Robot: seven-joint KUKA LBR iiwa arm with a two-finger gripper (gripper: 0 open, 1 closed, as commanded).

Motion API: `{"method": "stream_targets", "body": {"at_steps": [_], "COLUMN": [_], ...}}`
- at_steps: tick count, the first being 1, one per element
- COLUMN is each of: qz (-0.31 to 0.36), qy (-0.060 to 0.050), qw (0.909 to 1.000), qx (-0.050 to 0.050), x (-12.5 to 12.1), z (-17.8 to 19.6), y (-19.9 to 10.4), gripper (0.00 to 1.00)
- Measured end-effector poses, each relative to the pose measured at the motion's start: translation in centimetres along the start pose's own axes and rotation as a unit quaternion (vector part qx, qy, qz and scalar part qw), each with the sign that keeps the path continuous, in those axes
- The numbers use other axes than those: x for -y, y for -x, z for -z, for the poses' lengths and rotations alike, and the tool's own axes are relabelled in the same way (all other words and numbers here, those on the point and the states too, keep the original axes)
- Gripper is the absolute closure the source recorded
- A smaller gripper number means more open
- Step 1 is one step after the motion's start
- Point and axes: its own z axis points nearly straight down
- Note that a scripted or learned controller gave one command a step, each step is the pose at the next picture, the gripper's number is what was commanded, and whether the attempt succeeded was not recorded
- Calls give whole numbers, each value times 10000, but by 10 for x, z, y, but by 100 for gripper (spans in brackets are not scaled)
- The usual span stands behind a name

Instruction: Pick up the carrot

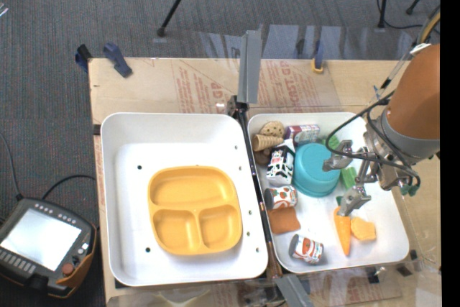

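1. The carrot (343,233) lies at 5 o'clock in the right bin (394,249), touching an orange wedge (363,229); a descending grasp might catch both or nudge the carrot away.
2. The claw (354,200) hangs just above the carrot's top end; whether it is open I cannot tell.
3. The arm (415,104) reaches in from 3 o'clock, beside the teal cup (316,169).

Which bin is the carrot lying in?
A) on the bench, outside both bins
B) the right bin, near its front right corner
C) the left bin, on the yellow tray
B: the carrot lies in the right bin, toward its front right corner beside a small orange piece, while the yellow tray sits in the left bin.
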Motion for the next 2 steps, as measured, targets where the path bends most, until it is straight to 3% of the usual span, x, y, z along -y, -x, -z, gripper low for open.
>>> {"method": "stream_targets", "body": {"at_steps": [1, 2], "qz": [350, 382], "qy": [18, 12], "qw": [9994, 9993], "qx": [-46, -5], "x": [6, 4], "z": [-142, -129], "y": [-18, -14], "gripper": [0, 100]}}
